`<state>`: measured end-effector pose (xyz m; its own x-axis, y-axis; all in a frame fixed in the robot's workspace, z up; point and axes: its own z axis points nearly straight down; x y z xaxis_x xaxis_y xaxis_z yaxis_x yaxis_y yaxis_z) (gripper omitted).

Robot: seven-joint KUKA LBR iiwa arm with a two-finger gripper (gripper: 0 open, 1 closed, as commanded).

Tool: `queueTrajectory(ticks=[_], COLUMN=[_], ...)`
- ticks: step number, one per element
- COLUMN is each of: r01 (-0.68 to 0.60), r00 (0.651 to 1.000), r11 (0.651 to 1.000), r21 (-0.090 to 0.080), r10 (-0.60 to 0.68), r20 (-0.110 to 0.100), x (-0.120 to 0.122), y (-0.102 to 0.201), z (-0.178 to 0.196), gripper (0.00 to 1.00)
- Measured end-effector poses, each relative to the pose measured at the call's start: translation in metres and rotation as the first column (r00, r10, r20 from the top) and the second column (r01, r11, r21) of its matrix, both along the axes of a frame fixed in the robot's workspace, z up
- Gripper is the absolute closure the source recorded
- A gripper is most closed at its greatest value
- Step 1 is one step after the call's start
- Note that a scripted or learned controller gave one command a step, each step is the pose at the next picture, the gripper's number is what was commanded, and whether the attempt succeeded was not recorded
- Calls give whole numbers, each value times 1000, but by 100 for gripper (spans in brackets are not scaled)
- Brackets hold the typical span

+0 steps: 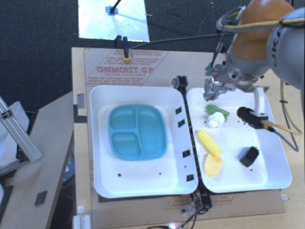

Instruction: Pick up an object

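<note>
My gripper (211,93) hangs over the far left part of the right bin (276,175), just above and left of a green and white vegetable piece (216,114). Nothing shows in its grasp. A yellow corn cob (208,142) lies on the bin floor nearer the front, with a flat yellow slice (213,165) below it. A small black block (249,156) rests to the right of the corn.
The left bin (102,175) holds a blue divided plate (137,130). A black divider strip (187,132) runs between the two bins. The arm reaches in from the upper right, over the right bin's far edge.
</note>
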<state>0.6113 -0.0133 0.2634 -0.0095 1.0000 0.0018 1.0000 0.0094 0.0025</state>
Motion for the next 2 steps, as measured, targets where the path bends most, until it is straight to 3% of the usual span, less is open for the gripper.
queueTrajectory(ticks=[1, 2], r01=[0, 0], r00=[1000, 1000], r11=[1000, 1000], r21=[0, 0], r10=[0, 0], r20=[0, -3], x=[8, -2], y=[52, 102], z=[-5, -23], gripper=[100, 100])
